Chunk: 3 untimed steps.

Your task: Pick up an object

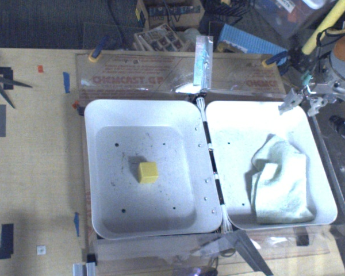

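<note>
**binwatcher:** ok where's the gripper (pixel 293 100) rn? I see it at the top right corner of the right bin (pixel 236 125), hanging over the far rim. Arm comes in from the right edge of frame.

**kuka_nerd:** yep. Can't tell its state tbh, too small and blurry at that spot. Def nothing visibly held.

**binwatcher:** so what's closest? There's a yellow cube (pixel 148 172) in the left bin (pixel 103 119), sitting about center, alone on the floor.

**kuka_nerd:** cube's well apart from the claw tho, roughly 8 o'clock from it, across the divider. The white cloth (pixel 282 183) in the right bin is way nearer, about 6 o'clock from the gripper, same bin.

**binwatcher:** cloth's crumpled, long axis runs approx 12 to 6, bunched higher at the 11 o'clock end.

**kuka_nerd:** imo the cloth is the shorter trip, basically straight toward 6. Cube's the cleaner grab though, small solid shape, no neighbors. Cloth could slip or just get pinched on a fold.
</note>
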Tool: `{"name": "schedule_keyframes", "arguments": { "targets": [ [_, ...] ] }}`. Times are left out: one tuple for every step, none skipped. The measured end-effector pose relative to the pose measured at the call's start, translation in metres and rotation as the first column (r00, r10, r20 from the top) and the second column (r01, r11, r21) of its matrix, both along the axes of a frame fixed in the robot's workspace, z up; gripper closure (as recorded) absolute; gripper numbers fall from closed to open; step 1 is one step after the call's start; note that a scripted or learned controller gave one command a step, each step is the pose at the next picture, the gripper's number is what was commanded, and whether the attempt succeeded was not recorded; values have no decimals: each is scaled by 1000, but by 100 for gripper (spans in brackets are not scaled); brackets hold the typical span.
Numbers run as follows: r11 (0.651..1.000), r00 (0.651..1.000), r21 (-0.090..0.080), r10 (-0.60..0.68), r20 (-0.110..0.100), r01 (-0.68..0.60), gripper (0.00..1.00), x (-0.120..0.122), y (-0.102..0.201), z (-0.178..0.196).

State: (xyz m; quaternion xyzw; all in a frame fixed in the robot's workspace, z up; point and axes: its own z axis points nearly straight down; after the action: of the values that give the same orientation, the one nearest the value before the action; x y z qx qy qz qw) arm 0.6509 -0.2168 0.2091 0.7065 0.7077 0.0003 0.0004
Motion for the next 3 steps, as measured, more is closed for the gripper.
{"name": "schedule_keyframes", "arguments": {
  "targets": [
    [992,992,-2,127,4,-127,0,-40,40,-114],
    [996,996,-2,84,3,-84,0,-3,87,-39],
    [930,930,1,-367,5,367,0,-48,115,-121]
  ]
}}
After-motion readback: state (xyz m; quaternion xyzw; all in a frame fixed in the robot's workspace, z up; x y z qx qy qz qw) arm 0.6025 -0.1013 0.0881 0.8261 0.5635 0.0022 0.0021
